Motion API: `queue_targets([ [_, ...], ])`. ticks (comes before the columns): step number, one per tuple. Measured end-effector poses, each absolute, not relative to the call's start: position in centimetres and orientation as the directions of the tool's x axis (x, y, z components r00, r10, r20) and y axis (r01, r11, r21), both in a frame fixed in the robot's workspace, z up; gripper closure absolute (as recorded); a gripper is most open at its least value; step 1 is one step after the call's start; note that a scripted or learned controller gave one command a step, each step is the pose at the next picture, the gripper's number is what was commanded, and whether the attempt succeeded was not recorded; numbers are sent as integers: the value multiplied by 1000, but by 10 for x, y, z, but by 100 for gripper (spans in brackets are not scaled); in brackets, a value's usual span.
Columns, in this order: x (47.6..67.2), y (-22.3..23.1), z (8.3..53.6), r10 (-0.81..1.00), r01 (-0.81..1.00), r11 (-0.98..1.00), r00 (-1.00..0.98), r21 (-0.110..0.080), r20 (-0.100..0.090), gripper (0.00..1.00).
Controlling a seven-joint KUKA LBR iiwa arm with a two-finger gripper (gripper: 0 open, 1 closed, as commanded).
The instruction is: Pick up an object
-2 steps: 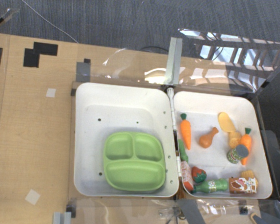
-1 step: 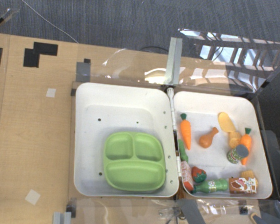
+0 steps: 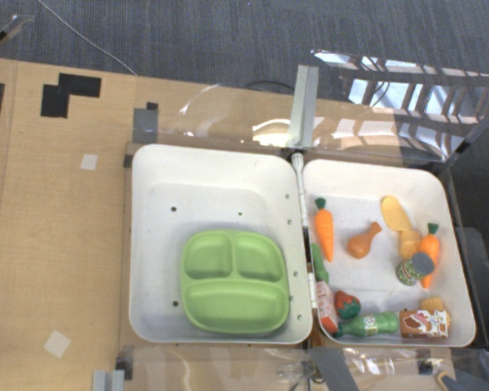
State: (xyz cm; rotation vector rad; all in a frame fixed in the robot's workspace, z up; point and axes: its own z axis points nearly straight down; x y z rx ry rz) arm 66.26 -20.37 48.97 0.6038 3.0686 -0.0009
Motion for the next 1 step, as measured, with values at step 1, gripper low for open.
queue_targets([
  [1, 662, -204, 490, 432, 432, 902, -902, 3, -13, 100],
])
